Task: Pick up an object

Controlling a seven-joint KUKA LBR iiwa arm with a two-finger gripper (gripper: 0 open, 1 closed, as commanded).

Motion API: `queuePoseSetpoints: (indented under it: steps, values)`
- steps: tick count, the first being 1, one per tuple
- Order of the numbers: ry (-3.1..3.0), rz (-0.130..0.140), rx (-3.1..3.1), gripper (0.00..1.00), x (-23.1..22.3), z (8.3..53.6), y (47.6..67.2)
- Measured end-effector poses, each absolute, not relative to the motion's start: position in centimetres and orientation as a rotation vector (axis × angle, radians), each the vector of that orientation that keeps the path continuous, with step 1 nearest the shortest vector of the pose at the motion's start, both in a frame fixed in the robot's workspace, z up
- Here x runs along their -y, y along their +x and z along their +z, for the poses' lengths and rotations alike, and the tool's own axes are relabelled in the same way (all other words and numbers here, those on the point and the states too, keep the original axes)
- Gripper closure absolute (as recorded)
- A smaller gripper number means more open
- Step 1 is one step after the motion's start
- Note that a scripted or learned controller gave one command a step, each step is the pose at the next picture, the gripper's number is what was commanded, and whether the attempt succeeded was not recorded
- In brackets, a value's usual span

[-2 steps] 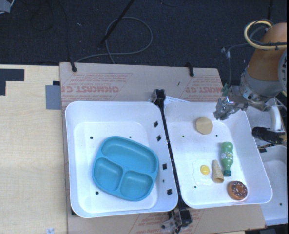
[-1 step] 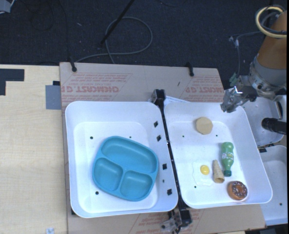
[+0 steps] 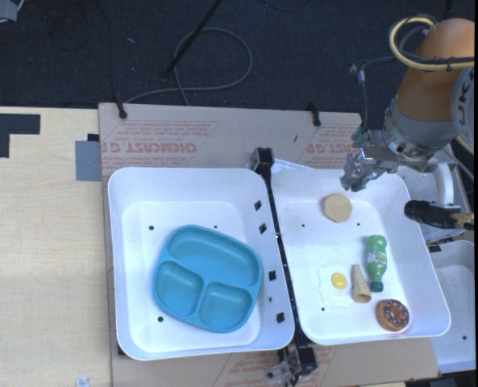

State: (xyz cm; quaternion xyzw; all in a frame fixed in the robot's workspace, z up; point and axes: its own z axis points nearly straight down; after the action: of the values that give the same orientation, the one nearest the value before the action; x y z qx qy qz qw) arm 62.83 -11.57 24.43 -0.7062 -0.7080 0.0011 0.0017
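The right bin (image 3: 400,185) holds a round tan cookie (image 3: 337,208) at its back. A green bottle (image 3: 375,261) stands near the middle right, with a tan cone (image 3: 360,284) beside it. A fried egg (image 3: 336,283) lies left of the cone, and a sprinkled doughnut (image 3: 393,315) rests in the front right corner. My gripper (image 3: 356,176) hangs over the bin's back edge, just above and to the right of the cookie, with nothing seen between its fingers.
The left bin (image 3: 134,208) holds a blue divided tray (image 3: 207,277). A black divider (image 3: 272,240) separates the two bins. Cables lie on the dark floor behind the bench. A black fitting (image 3: 432,214) sticks out at the right bin's right side.
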Motion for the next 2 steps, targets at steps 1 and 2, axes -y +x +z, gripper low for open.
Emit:
queuePoseSetpoints:
  steps: [1, 2]
  values:
    - [-2.215, 0.003, 2.222, 1.0, 6.0, 23.2, 62.7]
    - [-2.215, 0.003, 2.222, 1.0, 1.4, 23.6, 61.6]
